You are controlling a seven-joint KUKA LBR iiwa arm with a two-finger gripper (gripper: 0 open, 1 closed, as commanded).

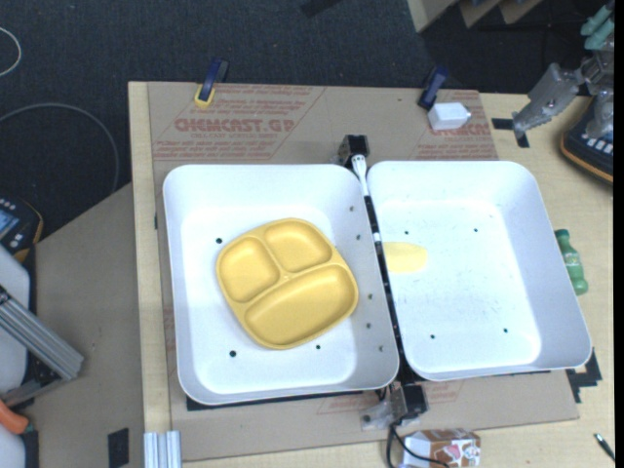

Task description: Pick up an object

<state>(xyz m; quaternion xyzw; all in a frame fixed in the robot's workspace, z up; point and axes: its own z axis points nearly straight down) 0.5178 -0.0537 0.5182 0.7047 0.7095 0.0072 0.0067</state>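
Yellow tray (286,283) in left bin (185,198), untouched.

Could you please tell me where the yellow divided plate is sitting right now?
In the camera view, the yellow divided plate lies flat in the left bin, roughly at its middle, close to the seam with the right bin.

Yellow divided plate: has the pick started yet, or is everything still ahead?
Nothing looks done. The yellow divided plate lies flat in the left bin, untouched. The gripper sits at the upper right, outside both bins, with nothing visibly in hand. Left: reach over the plate, descend, grasp and lift it.
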